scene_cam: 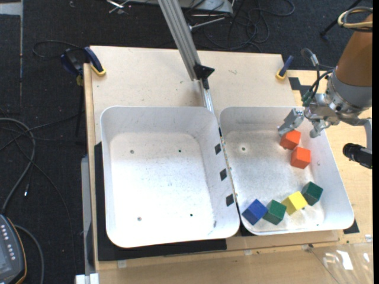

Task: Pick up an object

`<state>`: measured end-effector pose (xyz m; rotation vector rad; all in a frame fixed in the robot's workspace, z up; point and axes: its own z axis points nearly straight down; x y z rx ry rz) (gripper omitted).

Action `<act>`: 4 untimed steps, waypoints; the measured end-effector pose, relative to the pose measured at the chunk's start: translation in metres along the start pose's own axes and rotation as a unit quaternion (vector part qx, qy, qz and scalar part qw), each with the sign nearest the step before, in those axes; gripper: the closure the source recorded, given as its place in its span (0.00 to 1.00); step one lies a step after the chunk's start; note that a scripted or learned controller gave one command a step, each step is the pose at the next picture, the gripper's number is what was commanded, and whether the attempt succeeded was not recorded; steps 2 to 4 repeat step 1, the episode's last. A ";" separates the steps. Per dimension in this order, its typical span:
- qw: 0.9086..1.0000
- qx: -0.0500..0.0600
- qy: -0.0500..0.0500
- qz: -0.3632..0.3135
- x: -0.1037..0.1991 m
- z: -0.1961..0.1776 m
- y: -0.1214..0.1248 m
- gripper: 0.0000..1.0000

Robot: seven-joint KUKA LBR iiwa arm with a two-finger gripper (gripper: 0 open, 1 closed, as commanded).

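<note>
Claw (pixel 303 123) spread, empty | above orange cube (pixel 290 139) | writing: none legible

One fixed camera, mounted above the bench (pixel 154 81), looking down at a slant. Near edge of the bench sits at the bottom of the frame, far edge toward the top, with dark floor and cables beyond it. Both bins fall wholly in frame: left bin (pixel 112 123) left of centre, right bin (pixel 331 176) right of centre, their inner walls meeting along a line near the middle. Distance is moderate; the bench takes up most of the frame, with floor visible at the left and top. The arm (pixel 355 64) enters from the right edge, cropped there. A slanted metal pole (pixel 177 31) runs from the top edge down to the far bin rims.
</note>
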<state>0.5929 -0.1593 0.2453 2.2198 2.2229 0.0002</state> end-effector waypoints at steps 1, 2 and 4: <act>1.000 -0.013 -0.005 -0.001 -0.038 0.122 0.065 0.00; 1.000 -0.013 -0.005 -0.001 -0.038 0.122 0.065 0.00; 1.000 -0.013 -0.005 -0.001 -0.038 0.122 0.065 0.00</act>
